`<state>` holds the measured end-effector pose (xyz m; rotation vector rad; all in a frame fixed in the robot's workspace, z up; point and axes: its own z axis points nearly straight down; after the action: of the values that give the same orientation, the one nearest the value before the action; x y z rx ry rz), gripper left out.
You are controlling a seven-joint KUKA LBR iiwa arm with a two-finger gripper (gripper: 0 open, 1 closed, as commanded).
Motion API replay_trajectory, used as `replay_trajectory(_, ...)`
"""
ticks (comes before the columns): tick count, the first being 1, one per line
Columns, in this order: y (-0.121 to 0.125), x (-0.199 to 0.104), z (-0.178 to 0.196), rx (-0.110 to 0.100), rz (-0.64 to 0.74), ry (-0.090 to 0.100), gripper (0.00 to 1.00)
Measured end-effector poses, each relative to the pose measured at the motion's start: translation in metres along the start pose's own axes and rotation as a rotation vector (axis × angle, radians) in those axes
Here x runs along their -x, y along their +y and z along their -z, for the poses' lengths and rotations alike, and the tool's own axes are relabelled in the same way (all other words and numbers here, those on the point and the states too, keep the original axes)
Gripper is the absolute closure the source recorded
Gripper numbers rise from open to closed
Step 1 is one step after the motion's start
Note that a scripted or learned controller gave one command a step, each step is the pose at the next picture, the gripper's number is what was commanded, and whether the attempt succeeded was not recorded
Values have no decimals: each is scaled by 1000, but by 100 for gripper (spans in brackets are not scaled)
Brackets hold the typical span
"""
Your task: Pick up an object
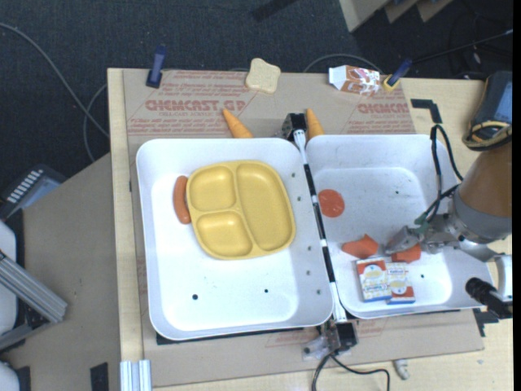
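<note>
The right bin [370,147] holds a round red slice [330,203], an orange wedge [361,246], a small red-orange piece [409,255] and a white printed carton [383,282]. My gripper [404,239] reaches in from the right, low over the bin floor. It sits just above the red-orange piece and right of the wedge. I cannot make out anything held in it. The grey arm with its orange band [488,187] covers the bin's right side.
In the left bin [236,304] lie a yellow divided plate [241,208] and a sausage [181,199]. Behind the bins, on the cardboard, are a bread slice [262,75], two carrot pieces [236,124], a wrapper [356,78] and a blue clip [155,66].
</note>
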<state>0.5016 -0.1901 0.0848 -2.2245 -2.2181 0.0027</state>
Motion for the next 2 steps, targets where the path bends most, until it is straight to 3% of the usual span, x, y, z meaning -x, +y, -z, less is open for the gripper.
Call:
replay_trajectory(1,1,-1,10,3,2,0,100)
replay_trajectory(2,92,-48,0,2,5,2,100)
